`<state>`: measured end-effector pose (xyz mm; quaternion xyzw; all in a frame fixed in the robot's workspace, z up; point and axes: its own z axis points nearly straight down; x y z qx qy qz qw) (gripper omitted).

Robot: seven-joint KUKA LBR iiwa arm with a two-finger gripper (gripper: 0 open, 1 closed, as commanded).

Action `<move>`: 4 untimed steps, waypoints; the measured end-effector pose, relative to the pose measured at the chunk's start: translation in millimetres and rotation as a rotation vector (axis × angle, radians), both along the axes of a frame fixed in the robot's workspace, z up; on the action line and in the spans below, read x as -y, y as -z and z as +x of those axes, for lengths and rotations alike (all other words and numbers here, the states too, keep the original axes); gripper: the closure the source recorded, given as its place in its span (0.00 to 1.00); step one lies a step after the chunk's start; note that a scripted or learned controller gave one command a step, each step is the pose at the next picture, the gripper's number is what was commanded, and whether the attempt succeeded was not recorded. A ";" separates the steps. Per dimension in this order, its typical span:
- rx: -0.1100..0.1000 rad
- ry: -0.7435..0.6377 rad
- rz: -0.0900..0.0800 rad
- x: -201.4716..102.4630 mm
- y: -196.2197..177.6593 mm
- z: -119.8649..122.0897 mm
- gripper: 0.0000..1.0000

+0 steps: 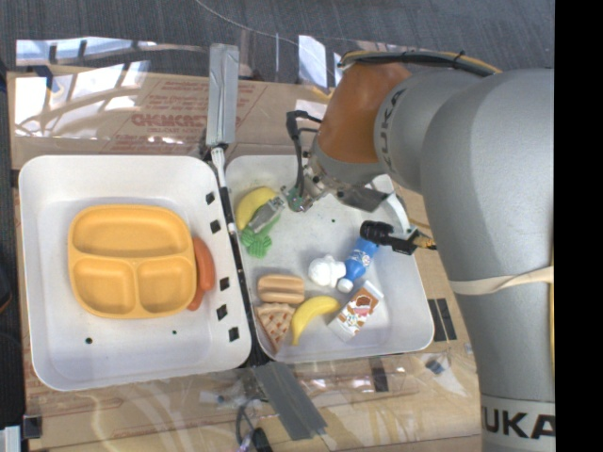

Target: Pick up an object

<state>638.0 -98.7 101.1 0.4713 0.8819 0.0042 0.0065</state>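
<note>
Grey arm [471, 158] reaches into the right bin [405, 328], its hand [300, 199] low beside a yellow lemon [252, 203] with a green stem piece [256, 241]; whether it grips anything, I cannot tell.

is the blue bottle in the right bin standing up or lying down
Lying down. The blue bottle rests on its side on the floor of the right bin, tilted diagonally, its lower end beside a white object and above the small carton.
</note>
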 end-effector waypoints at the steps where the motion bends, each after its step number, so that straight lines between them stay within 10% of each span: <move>1: -0.004 -0.086 -0.003 3.6 2.4 15.8 0.00; 2: -0.006 0.006 -0.001 -49.8 -96.7 7.2 0.00; 3: -0.017 0.025 -0.002 -35.0 -90.9 -66.2 0.00; 4: -0.020 0.248 -0.001 28.0 -5.2 -16.1 0.00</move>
